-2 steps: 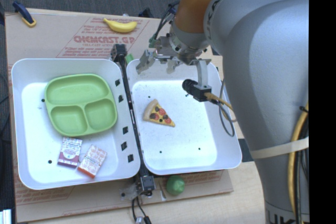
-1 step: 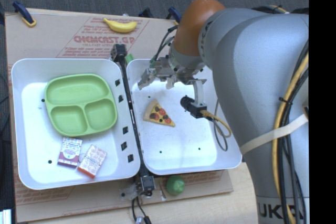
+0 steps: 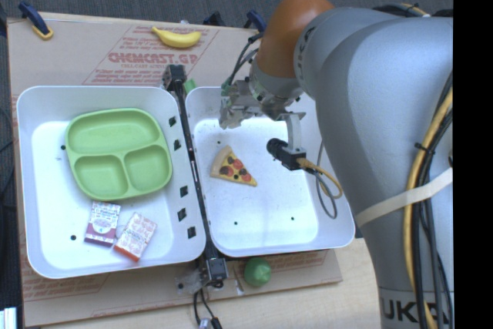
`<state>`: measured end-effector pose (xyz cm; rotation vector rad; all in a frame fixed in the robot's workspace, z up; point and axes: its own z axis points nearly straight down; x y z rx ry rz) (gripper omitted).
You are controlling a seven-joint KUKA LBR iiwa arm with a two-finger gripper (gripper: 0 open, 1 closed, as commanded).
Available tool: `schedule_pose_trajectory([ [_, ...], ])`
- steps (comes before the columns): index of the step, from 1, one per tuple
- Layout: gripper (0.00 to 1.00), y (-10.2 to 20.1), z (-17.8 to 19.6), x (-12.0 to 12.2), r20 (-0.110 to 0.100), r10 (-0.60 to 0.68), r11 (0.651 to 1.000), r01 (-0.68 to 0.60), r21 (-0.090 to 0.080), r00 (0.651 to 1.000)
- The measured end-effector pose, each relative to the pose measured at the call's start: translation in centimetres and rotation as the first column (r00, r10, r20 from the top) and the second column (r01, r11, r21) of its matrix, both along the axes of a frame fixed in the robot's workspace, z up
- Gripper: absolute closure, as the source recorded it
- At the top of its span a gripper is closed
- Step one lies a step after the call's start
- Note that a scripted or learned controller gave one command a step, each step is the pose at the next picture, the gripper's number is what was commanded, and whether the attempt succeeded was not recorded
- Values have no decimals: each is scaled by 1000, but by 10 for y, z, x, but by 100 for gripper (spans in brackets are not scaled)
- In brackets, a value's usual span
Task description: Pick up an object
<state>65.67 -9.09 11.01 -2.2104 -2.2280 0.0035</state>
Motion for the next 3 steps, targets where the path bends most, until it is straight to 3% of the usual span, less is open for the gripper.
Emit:
schedule_pose_trajectory([
  [1,0,0,0,0,0,0,1000,0,0,1000],
  [2,100,0,10,0,-1,3,1000,-3,1,1000],
  [3,100,1,21,1,-1,5,1000,-5,1,1000],
])
